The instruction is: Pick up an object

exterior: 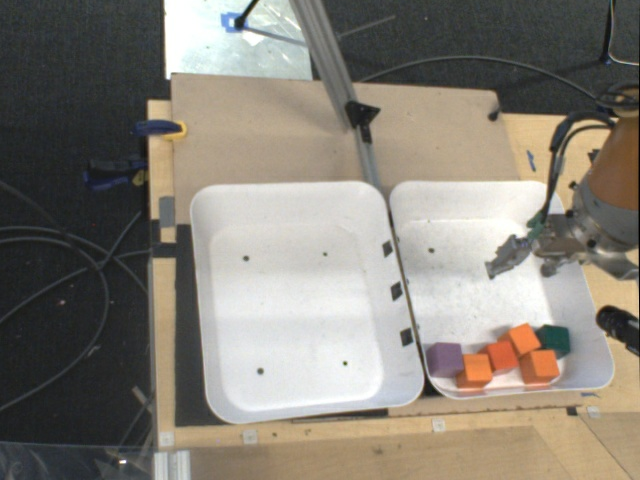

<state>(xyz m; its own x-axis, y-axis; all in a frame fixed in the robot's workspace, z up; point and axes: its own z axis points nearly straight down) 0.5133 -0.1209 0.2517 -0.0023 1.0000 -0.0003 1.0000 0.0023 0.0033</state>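
Observation:
Along the near edge of the right bin (470, 218) lies a cluster of blocks: a purple one (445, 357), several orange ones (500, 354) and a dark green one (554, 339). My gripper (508, 256) reaches in from the right and hovers over the middle of that bin, above and behind the blocks. Nothing shows between its fingers. The orange-banded wrist (612, 183) sits at the right edge.
The left bin (290, 298) stands beside the right one, with black clips (396, 290) along the shared rim. A grey pole (330, 53) slants down from the top to the bins' back edge. Cables and clamps (158, 128) lie off the bench's left.

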